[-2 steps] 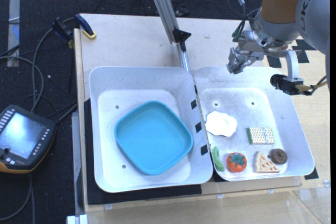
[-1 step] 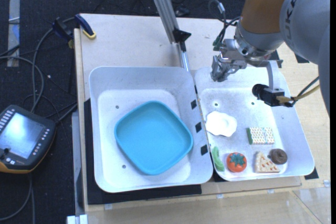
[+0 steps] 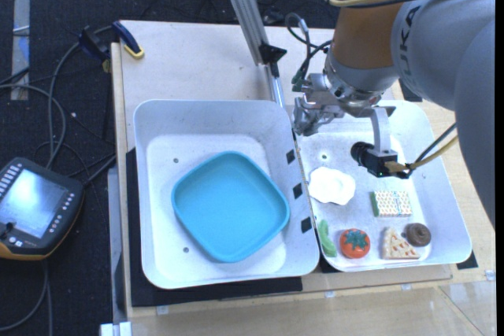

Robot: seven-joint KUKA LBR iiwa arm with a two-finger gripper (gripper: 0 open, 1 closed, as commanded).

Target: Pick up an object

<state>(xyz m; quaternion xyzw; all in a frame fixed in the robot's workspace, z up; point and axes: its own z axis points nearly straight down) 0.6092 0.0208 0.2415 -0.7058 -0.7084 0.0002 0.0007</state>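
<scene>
We logged the jaws [image 3: 309, 122] above the far left corner of the right bin [image 3: 441, 193]; whether they were spread or pressed together we could not tell. Right bin: white fried egg [image 3: 331, 186], checkered block [image 3: 391, 203], tomato [image 3: 354, 242], pizza slice [image 3: 398, 245], doughnut [image 3: 417, 234], green piece [image 3: 323, 237]. Left bin [image 3: 157, 130]: blue tray [image 3: 229, 205]. Worktop [image 3: 197, 63] beneath.
</scene>
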